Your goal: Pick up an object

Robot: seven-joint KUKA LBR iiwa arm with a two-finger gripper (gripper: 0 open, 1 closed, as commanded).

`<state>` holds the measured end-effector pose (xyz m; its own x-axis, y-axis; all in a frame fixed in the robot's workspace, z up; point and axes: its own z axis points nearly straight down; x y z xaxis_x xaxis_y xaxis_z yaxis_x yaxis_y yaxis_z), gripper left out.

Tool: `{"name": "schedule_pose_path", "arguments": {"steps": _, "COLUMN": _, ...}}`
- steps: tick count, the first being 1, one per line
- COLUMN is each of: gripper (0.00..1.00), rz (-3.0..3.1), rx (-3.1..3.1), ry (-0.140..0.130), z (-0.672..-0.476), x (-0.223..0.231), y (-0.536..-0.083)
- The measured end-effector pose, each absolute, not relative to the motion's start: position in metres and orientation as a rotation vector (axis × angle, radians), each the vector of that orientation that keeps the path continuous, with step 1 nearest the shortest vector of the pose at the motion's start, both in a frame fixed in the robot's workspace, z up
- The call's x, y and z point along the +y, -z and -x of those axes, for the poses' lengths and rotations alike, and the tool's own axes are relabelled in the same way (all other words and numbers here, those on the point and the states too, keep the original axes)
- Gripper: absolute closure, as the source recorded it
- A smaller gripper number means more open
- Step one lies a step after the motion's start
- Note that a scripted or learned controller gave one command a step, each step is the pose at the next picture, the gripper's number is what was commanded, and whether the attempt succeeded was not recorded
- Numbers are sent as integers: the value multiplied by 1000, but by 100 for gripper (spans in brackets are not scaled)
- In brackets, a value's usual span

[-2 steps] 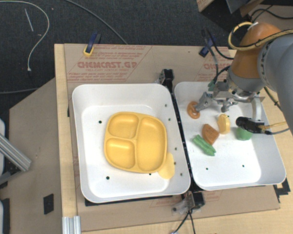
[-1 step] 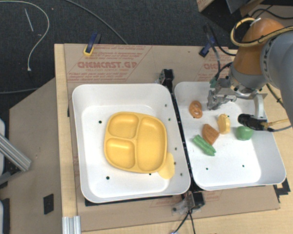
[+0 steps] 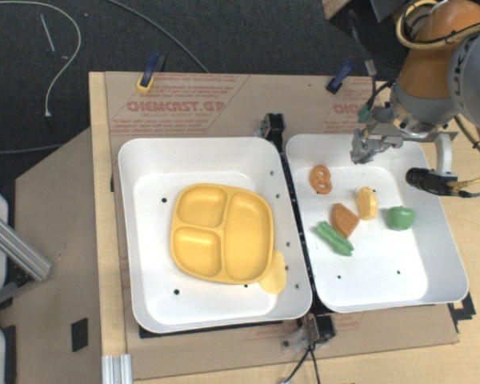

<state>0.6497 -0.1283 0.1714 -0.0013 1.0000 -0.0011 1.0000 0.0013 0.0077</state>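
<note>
Nearest the camera, the left bin point(image 3: 136, 214) holds a yellow divided plate point(image 3: 222, 233) lying flat in its middle, three compartments up, with a small tab poking out at its near right corner. It looks parked there as a fixture more than a target.

Across the divider, the right bin point(image 3: 432, 282) carries the small stuff, scattered loosely as if tipped in: a green pod point(image 3: 334, 238) touching an orange wedge point(image 3: 345, 219), a yellow piece point(image 3: 367, 202) just beside that, a green lump point(image 3: 400, 218) further right, and a pretzel-like ring point(image 3: 321, 179) towards the back. Any of these could be the thing to pick; none is lifted.

Further back, the gripper point(image 3: 368, 146) hangs over the far edge of the right bin, above and apart from the toys, nothing between its fingers. Whether its fingers stand open or closed I cannot tell; they merge into dark metal.

The arm point(image 3: 440, 46) is cut off at the top right corner. Blue clamps point(image 3: 150, 70) pin the cardboard at the back.
</note>
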Motion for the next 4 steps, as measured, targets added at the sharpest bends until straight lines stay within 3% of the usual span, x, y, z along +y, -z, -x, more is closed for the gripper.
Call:
{"name": "schedule_pose_path", "arguments": {"steps": 1, "gripper": 100, "rz": -2217, "rx": 2219, "ry": -5, "z": -651, "x": -128, "y": -223}}
{"name": "schedule_pose_path", "arguments": {"steps": 3, "gripper": 100, "rz": -2218, "rx": 2230, "ry": 2, "z": -626, "x": -12, "y": -222}}
{"name": "schedule_pose_path", "arguments": {"steps": 4, "gripper": 100, "rz": -2218, "rx": 2230, "ry": 1, "z": -603, "x": 36, "y": -232}}
